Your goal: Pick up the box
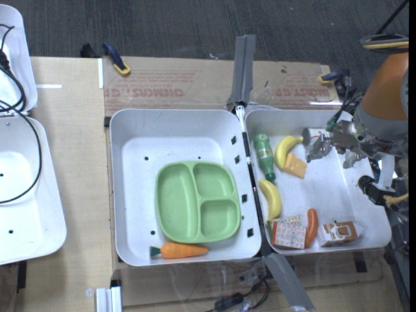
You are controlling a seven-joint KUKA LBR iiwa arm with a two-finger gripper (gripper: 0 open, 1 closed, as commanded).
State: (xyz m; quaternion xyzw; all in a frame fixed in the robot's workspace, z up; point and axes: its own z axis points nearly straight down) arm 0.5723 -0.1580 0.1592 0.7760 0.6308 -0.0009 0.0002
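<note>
Dark carpet-like flooring runs behind a pale wooden bench point(71, 96) with a sheet of brown printed cardboard point(169, 86) laid flat under the two bins. Largest on it is the left bin point(120, 194), a shallow white plastic tub with rounded corners and a smooth floor, much of it bare along the far and left walls. A light green divided plate point(197, 201), matte plastic with three compartments, lies flat in its near half, and an orange carrot point(181, 250) with a green stub lies just beside the plate's near edge, against the bin's near wall. The right bin point(325, 200) has open white floor through its middle. The grey arm point(390, 103) with its orange band comes in over that bin's far right corner, and the gripper point(318, 146) hangs above the far part of the floor; whether its jaws are apart or closed cannot be told, and nothing is seen between them. Along the left wall lie a green bottle point(264, 155) and a curved yellow banana point(272, 197); a second banana point(286, 149) and a yellow wedge point(296, 167) touch near the gripper. At the near wall sit a red-and-white carton point(288, 231), a red sausage point(311, 226) touching it, and the box point(338, 233), small, brown and white, well apart from the gripper
</note>
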